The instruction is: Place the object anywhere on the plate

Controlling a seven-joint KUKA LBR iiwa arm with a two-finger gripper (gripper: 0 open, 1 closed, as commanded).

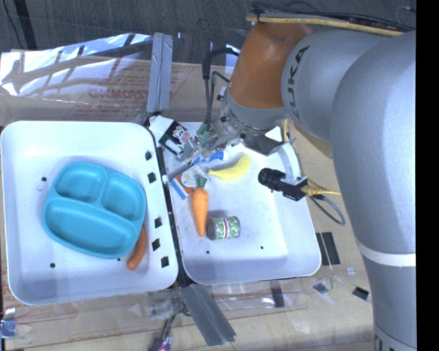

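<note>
- I see the blue plate (95,209) in the left bin (14,269), toward its middle. Three compartments, all bare. It's the drop target, so nothing has been delivered yet, by my read.
- An orange sausage-shaped toy (137,251) lies in that bin, touching the plate's near right rim but on the bin floor, not on the plate.
- The right bin (300,258) holds the pick pile: carrot (199,208) near its left wall, green jar (224,227) on its side just beside the carrot tip, banana (234,168) toward the far edge.
- Small clutter, including a blue-and-white piece (184,183), sits at the bin's far left corner.
- The gripper (205,146) is low over that far left corner, wrist tilted toward the clutter. I judge it's going for a pick there.
- Fingers: I can't tell whether they're spread or clamped; they blur into the clutter.
- Likely target lies right under the tool, but I can't say which item. Carrot and jar sit apart, nearer the bin's near edge.
</note>
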